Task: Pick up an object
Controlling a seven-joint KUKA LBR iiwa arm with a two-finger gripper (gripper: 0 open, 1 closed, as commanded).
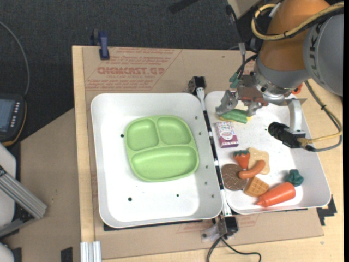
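We see two white bins (109, 201) of smooth, faintly glossy plastic, the left one carrying a matt pale-green plastic divided plate (161, 148), both resting on a brown cardboard sheet (131, 70) printed in red that covers the tabletop. Near the right bin's front edge we note a shiny orange plastic carrot (277, 194), and above its back edge the arm's glossy orange band (297, 15) meets smooth grey casing.
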